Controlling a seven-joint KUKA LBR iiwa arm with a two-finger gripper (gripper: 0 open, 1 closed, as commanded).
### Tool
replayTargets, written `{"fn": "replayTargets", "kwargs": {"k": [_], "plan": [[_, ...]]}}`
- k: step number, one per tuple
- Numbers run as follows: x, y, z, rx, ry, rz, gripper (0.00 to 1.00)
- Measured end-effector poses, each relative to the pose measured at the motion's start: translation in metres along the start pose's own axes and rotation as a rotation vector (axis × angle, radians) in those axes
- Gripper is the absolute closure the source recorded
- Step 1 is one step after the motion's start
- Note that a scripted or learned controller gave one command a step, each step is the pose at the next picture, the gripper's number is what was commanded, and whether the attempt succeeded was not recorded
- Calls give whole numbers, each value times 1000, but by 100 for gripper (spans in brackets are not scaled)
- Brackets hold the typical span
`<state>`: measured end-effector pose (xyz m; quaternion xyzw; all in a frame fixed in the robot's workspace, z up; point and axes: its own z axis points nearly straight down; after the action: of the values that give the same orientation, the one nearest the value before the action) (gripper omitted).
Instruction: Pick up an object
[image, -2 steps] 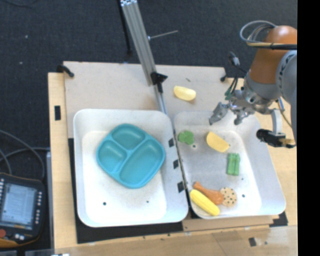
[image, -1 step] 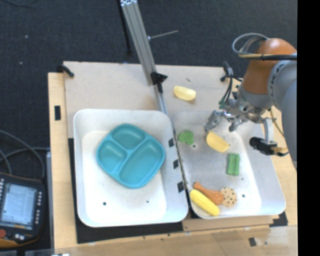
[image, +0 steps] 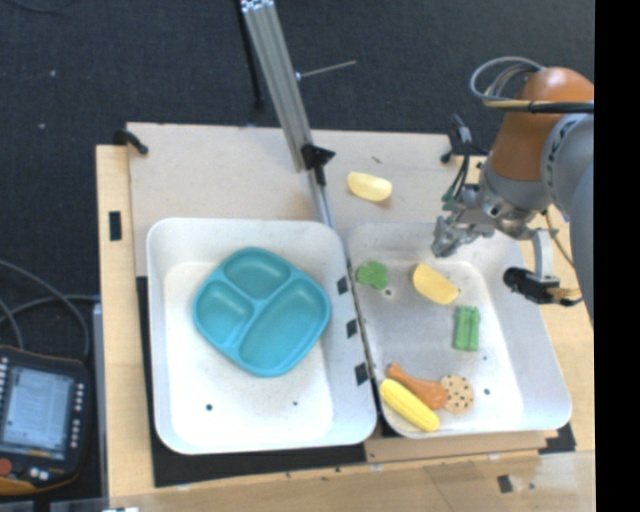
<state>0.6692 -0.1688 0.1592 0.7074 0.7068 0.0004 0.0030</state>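
The tray lies far left of the gripper. The yellow piece lies just below the gripper, apart from it. I cannot tell how open it is; it holds nothing. I judge this the approach step: next, descend onto the piece.

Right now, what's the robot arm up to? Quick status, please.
Gripper above right bin, beside yellow piece. Nothing seen between its fingers. No obstruction near it.
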Motion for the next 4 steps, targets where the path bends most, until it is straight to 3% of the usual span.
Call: {"fn": "replayTargets", "kwargs": {"k": [2, 3, 4], "plan": [[3, -3, -113, -4, 2, -3, 100], [2, -2, -116, 1, 3, -4, 100], [48, -25, -114, 4, 4, -6, 100]]}}
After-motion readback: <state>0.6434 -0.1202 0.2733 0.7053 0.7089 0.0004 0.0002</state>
